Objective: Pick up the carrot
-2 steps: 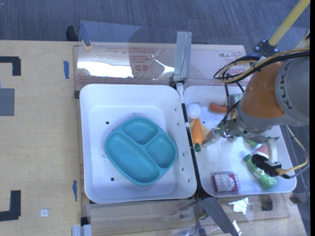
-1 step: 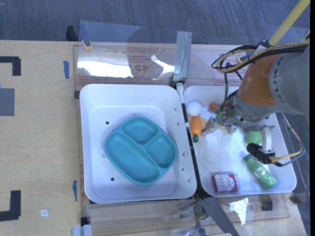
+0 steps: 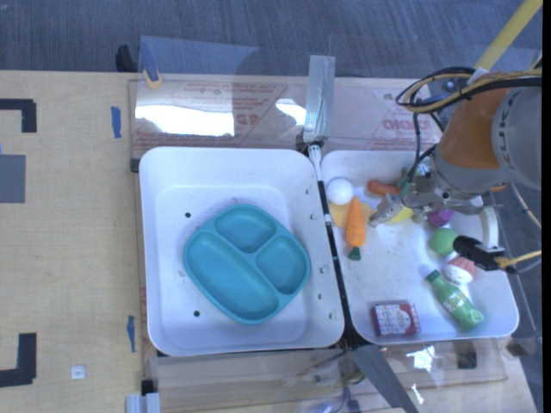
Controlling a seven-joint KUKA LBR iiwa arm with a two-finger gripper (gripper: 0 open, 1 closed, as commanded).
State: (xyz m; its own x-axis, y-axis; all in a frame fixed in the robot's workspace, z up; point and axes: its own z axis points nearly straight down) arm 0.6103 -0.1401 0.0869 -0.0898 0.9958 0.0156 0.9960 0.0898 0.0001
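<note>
Leftmost, the wooden bench (image 3: 60, 231) is seen, marked with black corner shapes and bits of blue tape. Next, the left bin (image 3: 164, 179) is found, and in it a teal divided plate (image 3: 247, 263) is laid flat, slightly turned, with three compartments. A grey upright post (image 3: 319, 97) is set behind the seam between the two bins, and clear plastic sheeting is stretched along the back.

Past the seam, the right bin (image 3: 405, 274) is reached. Near its upper left corner a white egg (image 3: 340, 190) is placed, and just below it the carrot (image 3: 355, 224) is seen: orange, pointing down toward the near side, with a darker stub at its lower end, close to the left wall of the bin. A second small orange item (image 3: 379, 188) is placed to the right of the egg. Toward the near edge a red packet (image 3: 395, 319) is laid flat.

The gripper (image 3: 389, 211) is held low over the upper middle of the right bin, just to the right of the carrot and apart from it; whether it is open or closed cannot be told, and nothing is seen gripped. Something yellow is glimpsed beside it. Further right, a purple item (image 3: 442, 217), a green round item (image 3: 442, 242) and a green bottle (image 3: 455, 298) with a white and red cap are gathered.
</note>
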